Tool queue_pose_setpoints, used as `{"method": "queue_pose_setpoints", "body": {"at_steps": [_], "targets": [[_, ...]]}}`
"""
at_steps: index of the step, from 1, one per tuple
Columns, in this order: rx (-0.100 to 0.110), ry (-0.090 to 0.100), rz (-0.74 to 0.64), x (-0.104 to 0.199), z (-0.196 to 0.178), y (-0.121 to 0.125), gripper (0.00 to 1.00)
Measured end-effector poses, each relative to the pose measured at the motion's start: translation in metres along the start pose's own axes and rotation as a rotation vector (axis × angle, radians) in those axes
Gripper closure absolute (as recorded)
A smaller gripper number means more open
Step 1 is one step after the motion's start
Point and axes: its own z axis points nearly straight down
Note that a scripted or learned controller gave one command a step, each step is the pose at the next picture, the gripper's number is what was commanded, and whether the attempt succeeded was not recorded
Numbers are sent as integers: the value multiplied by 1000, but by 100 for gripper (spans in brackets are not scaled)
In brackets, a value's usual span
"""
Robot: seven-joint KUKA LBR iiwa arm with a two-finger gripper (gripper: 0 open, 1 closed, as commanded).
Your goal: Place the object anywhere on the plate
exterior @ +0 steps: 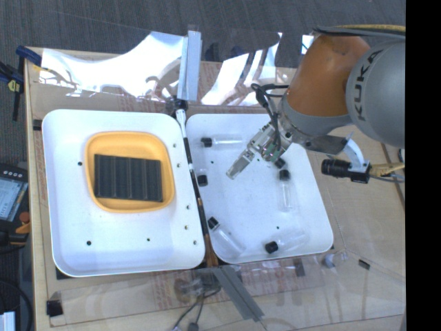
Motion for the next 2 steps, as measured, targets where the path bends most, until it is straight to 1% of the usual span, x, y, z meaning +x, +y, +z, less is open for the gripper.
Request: {"method": "queue_pose_setpoints", "body": {"at_steps": [1,2], "targets": [[-1,-1,-367,21,16,5,0],[-1,-3,-581,9,25,-23,0]]}}
